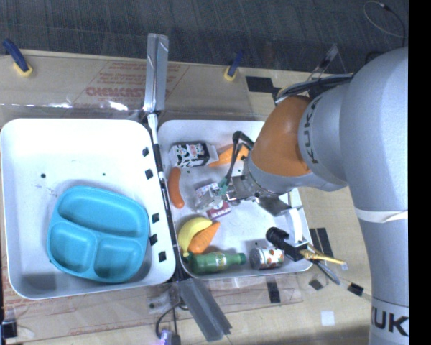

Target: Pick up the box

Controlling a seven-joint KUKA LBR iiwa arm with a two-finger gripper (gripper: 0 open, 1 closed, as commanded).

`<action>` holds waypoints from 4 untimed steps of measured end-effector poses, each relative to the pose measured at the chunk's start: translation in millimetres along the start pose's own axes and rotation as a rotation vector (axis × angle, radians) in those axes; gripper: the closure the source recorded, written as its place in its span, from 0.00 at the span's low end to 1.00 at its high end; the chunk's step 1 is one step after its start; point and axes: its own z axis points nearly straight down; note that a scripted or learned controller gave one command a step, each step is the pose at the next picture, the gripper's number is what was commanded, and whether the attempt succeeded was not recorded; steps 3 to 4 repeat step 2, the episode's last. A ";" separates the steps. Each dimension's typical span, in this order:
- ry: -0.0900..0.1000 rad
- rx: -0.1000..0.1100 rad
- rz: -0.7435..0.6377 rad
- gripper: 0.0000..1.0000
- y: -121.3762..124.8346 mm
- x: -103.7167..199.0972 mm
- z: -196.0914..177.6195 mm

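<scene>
1. Layout. The arm (359,142) extends over the right bin (248,225). The left bin (57,149), just beside the right bin, holds a blue tray (97,232).

2. Contents of the right bin:
- Bottle (215,261), green, lying along the bin's lower wall.
- Banana (192,228) and carrot (205,237), touching each other, in the bin's lower-left part.
- Sausage (175,187), against the bin's left wall.
- Can (266,257), at the bin's lower wall, right of the bottle.
- Box (190,154), black and white, in the bin's upper-left corner. An orange piece (225,154) lies just beside the box.
- Packet (219,208), small and pinkish, at the bin's centre.

3. Claw. The claw (219,195) is low at the centre of the right bin, at or on the packet. Its opening cannot be told. Nothing can be confirmed as gripped.

4. Step in hand. Judged as approach. The box rests on the bin floor, near the claw but apart from it, so the pick is not yet made.

5. Next move. It calls for:
- A shift toward the bin's upper-left corner.
- Centring of the claw over the box.
- A descent clear of the orange piece and of the bin's left wall.
- A closure on the box alone.
</scene>
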 end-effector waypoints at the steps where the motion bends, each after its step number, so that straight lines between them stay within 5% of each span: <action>1: -0.001 0.001 -0.004 1.00 -0.2 -0.8 -9.5; 2: -0.001 -0.002 -0.128 1.00 66.5 99.6 -151.1; 4: -0.001 -0.002 -0.128 1.00 66.5 99.6 -151.1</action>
